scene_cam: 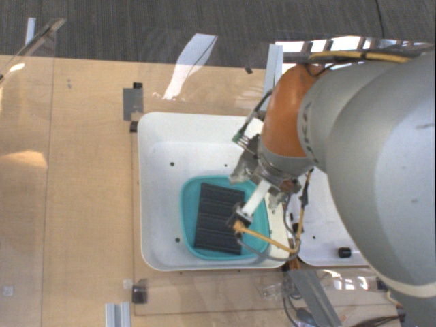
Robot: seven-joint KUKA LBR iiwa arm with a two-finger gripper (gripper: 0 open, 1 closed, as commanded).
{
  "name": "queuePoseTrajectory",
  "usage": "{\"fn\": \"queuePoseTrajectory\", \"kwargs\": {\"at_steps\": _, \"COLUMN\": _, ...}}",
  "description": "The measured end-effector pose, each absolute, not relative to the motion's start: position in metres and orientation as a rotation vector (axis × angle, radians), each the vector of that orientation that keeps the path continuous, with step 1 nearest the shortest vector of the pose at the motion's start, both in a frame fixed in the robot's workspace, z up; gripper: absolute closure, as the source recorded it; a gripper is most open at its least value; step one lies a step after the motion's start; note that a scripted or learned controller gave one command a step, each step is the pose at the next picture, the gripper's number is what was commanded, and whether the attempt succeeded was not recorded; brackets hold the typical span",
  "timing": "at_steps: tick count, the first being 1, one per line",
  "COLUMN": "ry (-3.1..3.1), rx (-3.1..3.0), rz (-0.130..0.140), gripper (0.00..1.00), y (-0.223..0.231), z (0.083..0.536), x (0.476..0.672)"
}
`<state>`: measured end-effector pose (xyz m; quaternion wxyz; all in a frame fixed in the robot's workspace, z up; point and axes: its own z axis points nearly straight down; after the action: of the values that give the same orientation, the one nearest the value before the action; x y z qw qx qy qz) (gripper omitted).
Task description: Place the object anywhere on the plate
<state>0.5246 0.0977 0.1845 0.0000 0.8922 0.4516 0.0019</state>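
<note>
Black ribbed slab [218, 218]: lies flat on teal plate [188, 206] in left white bin [153, 182]. Gripper [262, 181]: over the plate's right edge; whether released or clenched cannot be told.

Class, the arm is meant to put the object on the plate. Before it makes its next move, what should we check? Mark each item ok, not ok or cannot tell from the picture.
1. Teal plate lies flat inside the left bin: ok.
2. Dark ribbed block rests on the plate: ok.
3. Block stays inside the plate's rim on its left and near sides: ok.
4. Block is free of the arm: cannot tell, as the wrist hangs over the block's right edge.
5. Small black object sits in the right bin, apart from the plate: ok.
</note>
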Motion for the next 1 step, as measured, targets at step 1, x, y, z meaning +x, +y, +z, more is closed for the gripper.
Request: {"fn": "queuePoseTrajectory", "kwargs": {"at_steps": 1, "ry": 1.556, "rx": 2.726, "rz": 0.010, "gripper": 0.00, "y": 0.0539, "z": 0.2263, "x": 0.5843}}
